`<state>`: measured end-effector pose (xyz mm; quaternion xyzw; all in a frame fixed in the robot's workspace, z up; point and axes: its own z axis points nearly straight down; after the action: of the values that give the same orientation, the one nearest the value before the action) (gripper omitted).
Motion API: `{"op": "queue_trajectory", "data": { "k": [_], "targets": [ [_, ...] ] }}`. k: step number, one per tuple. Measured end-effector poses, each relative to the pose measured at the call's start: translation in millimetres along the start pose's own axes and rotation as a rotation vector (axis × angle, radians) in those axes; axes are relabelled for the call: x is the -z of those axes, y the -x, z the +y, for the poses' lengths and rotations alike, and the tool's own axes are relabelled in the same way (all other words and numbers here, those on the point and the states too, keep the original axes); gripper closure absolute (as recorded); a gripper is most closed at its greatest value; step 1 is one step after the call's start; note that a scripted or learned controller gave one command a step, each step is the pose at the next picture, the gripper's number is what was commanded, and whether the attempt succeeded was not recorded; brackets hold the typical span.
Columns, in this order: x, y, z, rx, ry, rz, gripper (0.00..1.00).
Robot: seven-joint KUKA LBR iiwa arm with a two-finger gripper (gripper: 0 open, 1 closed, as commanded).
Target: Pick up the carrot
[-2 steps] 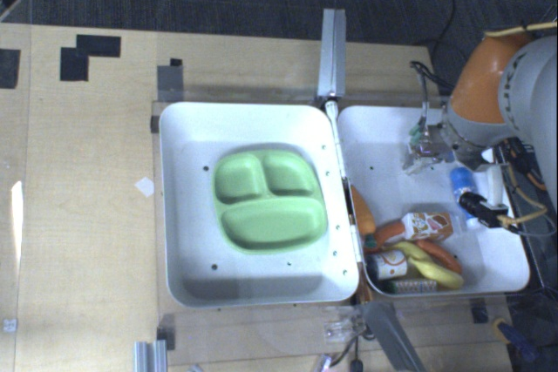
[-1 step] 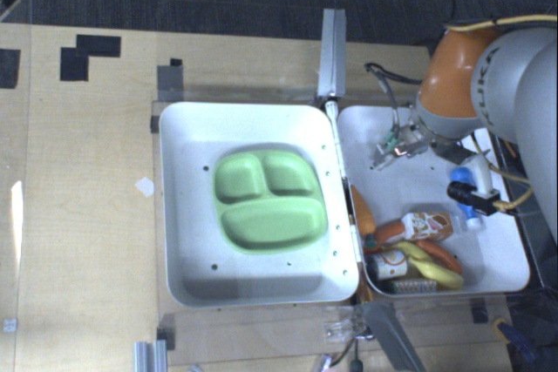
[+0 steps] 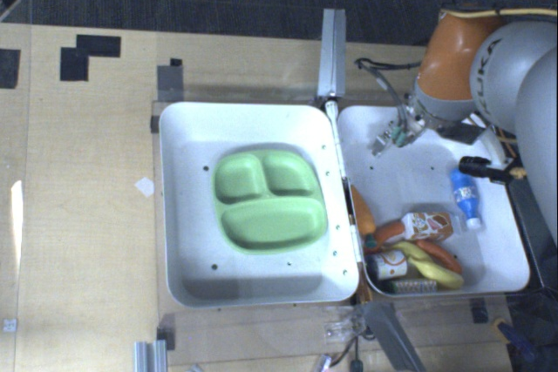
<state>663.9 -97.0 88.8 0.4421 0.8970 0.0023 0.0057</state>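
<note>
The carrot [image 3: 360,210] is an orange tapered piece lying against the left wall of the right bin [image 3: 410,174], about halfway down. My gripper [image 3: 394,135] hangs over the upper left part of that bin, well behind the carrot and apart from it. The grey arm with its orange band [image 3: 453,57] comes in from the upper right. Nothing shows in the gripper.
Near the carrot lie a small bottle with an orange-red label [image 3: 423,226], a banana [image 3: 429,267], an orange-red elongated item [image 3: 441,255] and a dark item [image 3: 390,266]. A blue bottle [image 3: 466,199] lies at the right. The left bin [image 3: 187,187] holds a green divided plate [image 3: 268,198].
</note>
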Motion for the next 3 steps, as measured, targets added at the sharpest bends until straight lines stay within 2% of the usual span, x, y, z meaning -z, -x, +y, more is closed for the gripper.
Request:
{"op": "queue_trajectory", "data": {
  "k": [2,3],
  "targets": [
    [27,2,6,0.004,0.016,-0.012,1.0],
    [0,-7,1,0.21,0.0,0.0,1.0]
  ]
}}
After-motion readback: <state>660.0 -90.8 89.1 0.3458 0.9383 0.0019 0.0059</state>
